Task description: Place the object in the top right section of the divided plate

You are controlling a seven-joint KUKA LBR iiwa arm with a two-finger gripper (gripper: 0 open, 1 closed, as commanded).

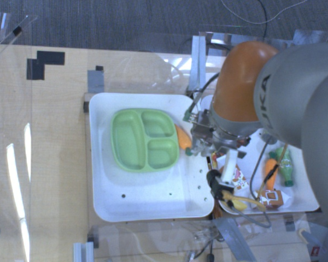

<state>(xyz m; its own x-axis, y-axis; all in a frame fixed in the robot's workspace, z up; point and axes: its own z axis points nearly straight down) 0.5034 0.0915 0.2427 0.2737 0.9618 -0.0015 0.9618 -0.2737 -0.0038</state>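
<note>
A light green divided plate lies in the left white bin, with one long section on its left and two smaller sections on its right. An orange object rests just off the plate's right rim, by the bin's right wall. My gripper hangs under the grey arm with the orange band, right beside that orange object; the wrist hides its fingertips.
The right bin holds a carrot-like piece, a green bottle, a yellow item, a small brown box and other bits. The arm covers most of that bin. Metal frame posts stand behind the bins.
</note>
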